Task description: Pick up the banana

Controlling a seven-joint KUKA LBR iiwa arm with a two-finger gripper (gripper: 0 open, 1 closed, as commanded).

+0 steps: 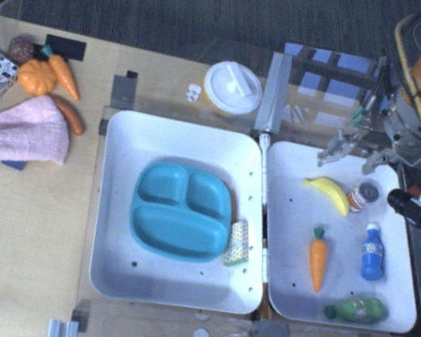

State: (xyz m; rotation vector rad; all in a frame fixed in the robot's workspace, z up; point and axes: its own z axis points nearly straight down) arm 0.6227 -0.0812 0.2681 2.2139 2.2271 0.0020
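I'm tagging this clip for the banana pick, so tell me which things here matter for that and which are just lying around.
Belongs to the job:
banana, lying in the right bin
pincer, open, above the bin's far edge, just beyond the banana

Just lying about:
carrot
blue bottle
green bottle
small can
blue divided plate in the left bin

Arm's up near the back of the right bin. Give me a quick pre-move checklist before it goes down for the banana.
1. Banana reachable in the right bin: ok, lying flat near the back.
2. Gripper open: ok, fingers spread.
3. Gripper lined up with banana: not ok, it sits behind the banana, toward the rim.
4. Holding anything: ok, nothing between the fingers.
5. Neighbours clear: ok on the carrot; cannot tell for the small can, just right of the banana's tip.
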